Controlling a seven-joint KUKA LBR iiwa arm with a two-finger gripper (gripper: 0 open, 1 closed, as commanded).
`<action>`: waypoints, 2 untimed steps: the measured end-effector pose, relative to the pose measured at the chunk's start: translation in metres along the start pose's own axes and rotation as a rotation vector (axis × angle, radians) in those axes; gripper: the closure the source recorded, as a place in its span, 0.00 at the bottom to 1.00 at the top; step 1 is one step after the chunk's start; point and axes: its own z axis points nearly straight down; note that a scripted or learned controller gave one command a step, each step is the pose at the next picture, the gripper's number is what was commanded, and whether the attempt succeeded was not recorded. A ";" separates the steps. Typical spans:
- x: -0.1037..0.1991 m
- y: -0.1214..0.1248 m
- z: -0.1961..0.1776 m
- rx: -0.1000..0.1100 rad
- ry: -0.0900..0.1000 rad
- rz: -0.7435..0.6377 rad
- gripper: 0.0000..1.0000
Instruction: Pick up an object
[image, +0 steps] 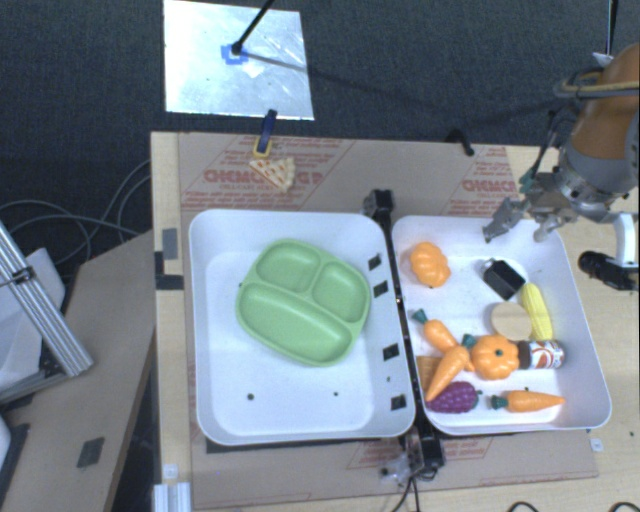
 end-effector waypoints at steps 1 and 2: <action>0.001 0.003 -0.009 -0.014 -0.003 -0.003 0.00; 0.000 -0.001 0.033 -0.011 -0.002 -0.001 0.00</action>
